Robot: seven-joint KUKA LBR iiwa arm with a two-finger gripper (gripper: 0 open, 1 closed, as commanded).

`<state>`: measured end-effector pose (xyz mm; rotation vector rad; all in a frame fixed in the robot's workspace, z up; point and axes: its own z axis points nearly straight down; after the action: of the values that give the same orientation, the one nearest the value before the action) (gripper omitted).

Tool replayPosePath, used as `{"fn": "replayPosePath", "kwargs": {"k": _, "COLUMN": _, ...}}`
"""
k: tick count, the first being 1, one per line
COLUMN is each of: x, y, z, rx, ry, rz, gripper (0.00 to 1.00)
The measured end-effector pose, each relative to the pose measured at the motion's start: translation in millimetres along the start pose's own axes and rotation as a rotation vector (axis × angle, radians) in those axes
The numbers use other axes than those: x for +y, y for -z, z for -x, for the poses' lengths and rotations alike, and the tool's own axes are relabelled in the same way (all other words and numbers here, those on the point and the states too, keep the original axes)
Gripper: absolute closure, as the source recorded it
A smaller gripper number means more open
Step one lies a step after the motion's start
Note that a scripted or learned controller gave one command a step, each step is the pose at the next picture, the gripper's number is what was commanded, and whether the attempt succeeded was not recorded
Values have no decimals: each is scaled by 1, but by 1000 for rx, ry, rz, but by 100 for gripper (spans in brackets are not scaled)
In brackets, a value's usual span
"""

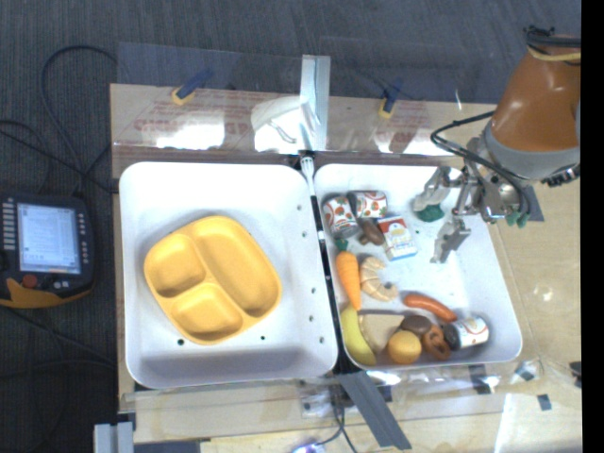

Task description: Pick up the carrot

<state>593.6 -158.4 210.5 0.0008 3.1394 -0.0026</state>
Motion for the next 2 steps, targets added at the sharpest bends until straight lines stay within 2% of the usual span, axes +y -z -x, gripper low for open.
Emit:
{"fn": "replayPosePath", "kwargs": {"k": 1, "x": 42, "y": -70, "z": -86, "rx": 10, "ry": -73, "rz": 4, "gripper": 0}}
{"fn": "replayPosePath", "kwargs": {"k": 2, "x": 138, "y": -25, "z": -53, "rx": -1, "ry": -44, "rz": 4, "gripper": 0}}
